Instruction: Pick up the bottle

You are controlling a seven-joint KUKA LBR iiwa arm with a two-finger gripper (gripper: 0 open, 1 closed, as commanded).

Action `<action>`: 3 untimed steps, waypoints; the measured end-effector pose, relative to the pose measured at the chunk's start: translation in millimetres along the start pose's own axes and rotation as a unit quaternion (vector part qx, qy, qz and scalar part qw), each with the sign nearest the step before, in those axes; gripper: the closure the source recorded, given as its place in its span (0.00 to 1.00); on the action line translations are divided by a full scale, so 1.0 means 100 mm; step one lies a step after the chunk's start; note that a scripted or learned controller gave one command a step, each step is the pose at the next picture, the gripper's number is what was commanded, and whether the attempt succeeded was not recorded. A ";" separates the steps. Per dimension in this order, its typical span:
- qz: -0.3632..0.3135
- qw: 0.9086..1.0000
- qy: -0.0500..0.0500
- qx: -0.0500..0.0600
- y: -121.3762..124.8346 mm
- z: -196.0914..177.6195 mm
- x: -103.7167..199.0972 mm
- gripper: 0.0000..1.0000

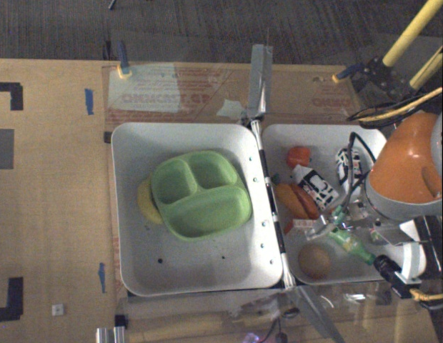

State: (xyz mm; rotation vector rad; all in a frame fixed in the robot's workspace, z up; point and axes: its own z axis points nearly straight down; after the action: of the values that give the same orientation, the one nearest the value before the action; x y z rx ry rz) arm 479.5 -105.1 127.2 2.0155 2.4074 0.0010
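Observation:
A green bottle point(349, 241) with a dark cap lies on its side in the right bin point(364, 136), pointing toward the lower right. My gripper point(336, 221) hangs just over the bottle's upper-left end, below the orange band of the arm point(411, 166). Touching or apart, I cannot tell. A white container with a black label point(316, 186) lies a little up and left of the gripper, with a red piece point(299, 156) beyond it.
An orange item point(296, 201) lies left of the gripper and a brown round item point(315, 261) sits at the bin's front. The left bin point(136, 263) holds a green divided plate point(200, 195) over a yellow item point(146, 203). Cables point(354, 159) hang by the arm.

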 end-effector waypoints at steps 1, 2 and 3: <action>-0.113 0.994 -0.004 -0.008 0.05 0.36 -0.02 0.00; -0.112 0.994 -0.003 -0.006 0.04 0.29 -0.02 1.00; -0.127 0.992 0.000 0.000 0.09 -0.58 0.46 1.00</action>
State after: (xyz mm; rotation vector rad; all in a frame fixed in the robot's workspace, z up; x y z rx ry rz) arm 480.1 -58.7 184.7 1.6921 2.6448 0.0012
